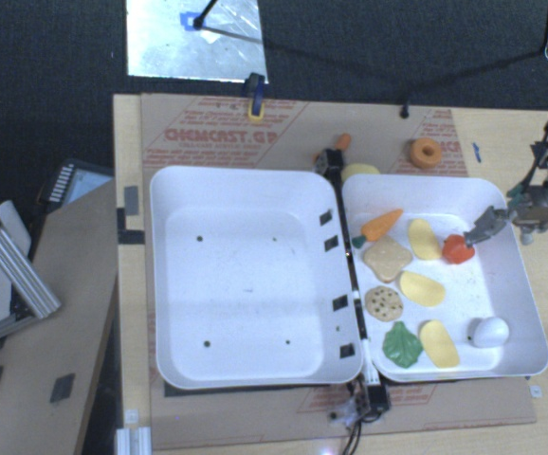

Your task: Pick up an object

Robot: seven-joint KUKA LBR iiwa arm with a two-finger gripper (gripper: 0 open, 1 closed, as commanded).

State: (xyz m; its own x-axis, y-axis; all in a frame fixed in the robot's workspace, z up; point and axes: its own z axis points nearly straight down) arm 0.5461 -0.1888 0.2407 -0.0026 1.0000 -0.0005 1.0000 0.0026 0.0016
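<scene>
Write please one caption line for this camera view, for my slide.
Gripper reaches into the right bin beside a red toy, among toy foods.

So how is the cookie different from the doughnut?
The cookie lies inside the right bin, while the doughnut sits outside it on the cardboard. The cookie is a flat tan disc with dark specks; the doughnut is an orange-brown ring with a hole in the middle. The cookie has other food close around it, while the doughnut sits alone. Both are round.

White bins (246, 197), speckled tan cookie (383, 302)
</scene>
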